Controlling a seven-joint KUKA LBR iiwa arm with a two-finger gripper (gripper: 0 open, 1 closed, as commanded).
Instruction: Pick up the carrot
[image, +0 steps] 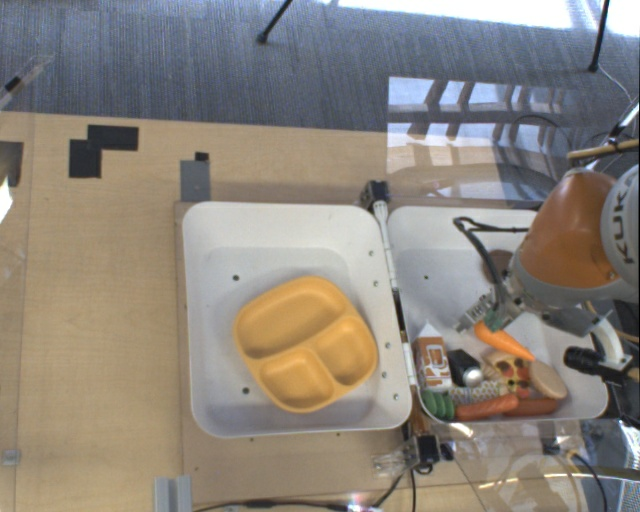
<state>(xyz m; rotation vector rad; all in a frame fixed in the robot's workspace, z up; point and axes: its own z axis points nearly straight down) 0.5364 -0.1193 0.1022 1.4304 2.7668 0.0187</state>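
The carrot (505, 343) is orange and tapered. It lies in the right bin (440, 270) near the front right, on top of a pile of toy food, with its thin end pointing up and to the left. My gripper (487, 316) is down in the bin right at that thin end, touching or nearly touching it. The arm's orange band (565, 235) hangs above and to the right, and hides part of the bin's right side.
Packed around the carrot are a brown carton (431, 362), a black item (463, 366), a red sausage-like piece (492, 407) and a beige round piece (548, 380). A yellow divided plate (305, 343) lies in the left bin (215, 300). A black cable (480, 228) loops across the right bin's back.
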